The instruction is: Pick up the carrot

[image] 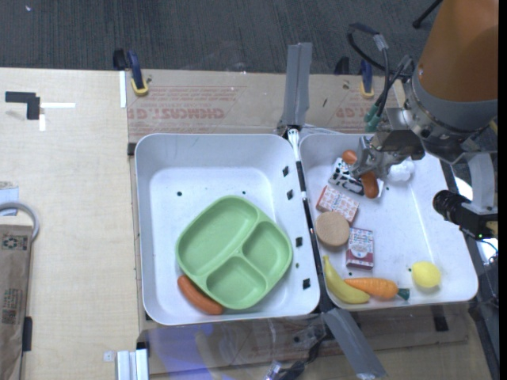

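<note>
Pale wooden worktop (63, 212) is carrying two shallow white bins side by side, with a cardboard sheet (214, 105) lying behind them. Left bin (154, 165) is holding a green divided plate (234, 252) and an orange sausage-like piece (200, 295) tucked against the plate's near-left edge. Right bin (451, 236) is holding the carrot (372, 286), which is lying flat near the front wall, its green stub pointing right, just beside and apparently touching a banana (342, 285). A yellow lemon (426, 275) is sitting to its right, apart from it; a small red carton (360, 248), a round brown disc (333, 229) and a pink patterned pack (338, 203) are lying behind it. The arm is reaching in from the right, and the hand (372, 167) is hovering low over a black-and-white toy (345, 175) and an orange piece (370, 185) at the back of the right bin, well apart from the carrot. Whether the hand is spread or pressed together cannot be told at this slant.

Judged by appearance, the carrot is a light, stiff toy with a smooth, tapering, possibly slippery skin. The thicker mid-body is offering the surest hold, gripped across its width; the neighbouring banana is crowding the left end.
</note>
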`<state>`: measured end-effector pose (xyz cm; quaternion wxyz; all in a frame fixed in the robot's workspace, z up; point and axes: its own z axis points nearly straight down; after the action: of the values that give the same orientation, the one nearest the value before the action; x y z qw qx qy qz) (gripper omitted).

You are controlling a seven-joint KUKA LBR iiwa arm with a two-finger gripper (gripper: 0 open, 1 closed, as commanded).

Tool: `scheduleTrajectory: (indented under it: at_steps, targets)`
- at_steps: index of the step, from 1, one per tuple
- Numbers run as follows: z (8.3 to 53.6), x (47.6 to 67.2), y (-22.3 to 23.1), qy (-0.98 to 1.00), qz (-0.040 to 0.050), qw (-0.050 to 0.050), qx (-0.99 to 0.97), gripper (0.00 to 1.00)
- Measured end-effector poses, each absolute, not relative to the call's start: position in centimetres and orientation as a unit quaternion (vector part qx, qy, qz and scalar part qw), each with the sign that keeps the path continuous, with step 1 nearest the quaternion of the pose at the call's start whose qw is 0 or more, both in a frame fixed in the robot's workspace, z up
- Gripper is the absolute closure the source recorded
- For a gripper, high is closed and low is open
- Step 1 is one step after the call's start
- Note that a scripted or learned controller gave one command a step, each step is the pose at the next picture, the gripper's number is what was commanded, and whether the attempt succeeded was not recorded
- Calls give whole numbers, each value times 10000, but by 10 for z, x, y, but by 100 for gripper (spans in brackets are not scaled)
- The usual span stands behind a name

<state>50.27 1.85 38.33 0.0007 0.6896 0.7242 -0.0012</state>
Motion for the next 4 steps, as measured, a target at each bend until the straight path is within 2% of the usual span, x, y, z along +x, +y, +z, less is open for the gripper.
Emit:
scheduleTrajectory:
  at_steps: [1, 2, 3, 4]
  targets:
    - [442, 484, -32, 9276, -4, 18, 3736, 100]
    - [287, 481, 14, 9716, -2, 1, 2367, 100]
    - [228, 527, 24, 9786, -5, -8, 2059, 100]
    - [214, 585, 86, 9661, -4, 2, 2583, 100]
